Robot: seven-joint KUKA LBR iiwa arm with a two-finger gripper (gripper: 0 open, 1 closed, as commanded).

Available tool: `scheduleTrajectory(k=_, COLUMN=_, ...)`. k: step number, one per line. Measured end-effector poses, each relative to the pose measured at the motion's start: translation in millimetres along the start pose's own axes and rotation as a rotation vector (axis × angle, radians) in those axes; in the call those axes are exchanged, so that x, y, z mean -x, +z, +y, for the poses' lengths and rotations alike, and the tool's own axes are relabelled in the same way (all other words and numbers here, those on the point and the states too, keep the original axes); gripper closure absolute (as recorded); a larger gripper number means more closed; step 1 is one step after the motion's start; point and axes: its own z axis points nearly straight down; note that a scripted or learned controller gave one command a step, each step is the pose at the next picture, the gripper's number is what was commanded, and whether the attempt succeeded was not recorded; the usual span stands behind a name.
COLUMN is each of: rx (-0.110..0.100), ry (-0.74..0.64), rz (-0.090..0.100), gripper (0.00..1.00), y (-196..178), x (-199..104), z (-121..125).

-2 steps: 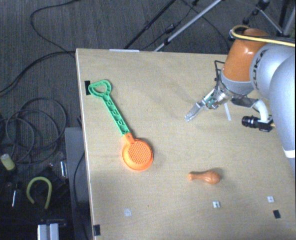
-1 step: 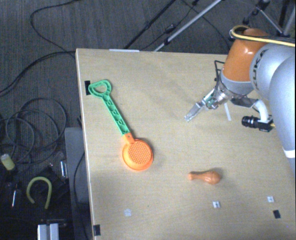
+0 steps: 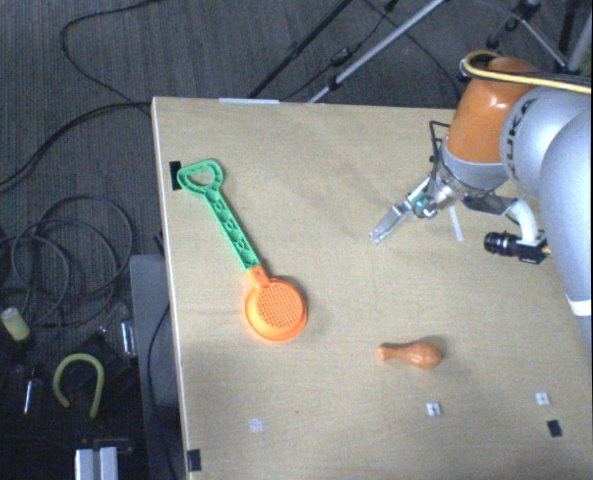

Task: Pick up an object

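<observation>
End effector (slanting leftward) above bare bench

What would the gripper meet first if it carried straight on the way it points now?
The gripper points down and to the view's left, over bare bench. That line seems to reach the surface short of the orange-and-green strainer; the orange drumstick toy lies off to the side. Depth is uncertain.

open board, strainer left, drumstick
</observation>
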Motion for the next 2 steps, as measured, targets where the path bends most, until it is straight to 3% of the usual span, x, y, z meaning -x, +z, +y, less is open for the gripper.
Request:
scheduleTrajectory(k=1, rx=0.004, ry=0.001, rz=0.0, gripper=1.0, y=-10.3, x=-0.5, z=1.4)
scheduleTrajectory(k=2, rx=0.002, ry=-0.005, rz=-0.001, gripper=1.0, y=-87.4, x=22.5, z=-12.0)
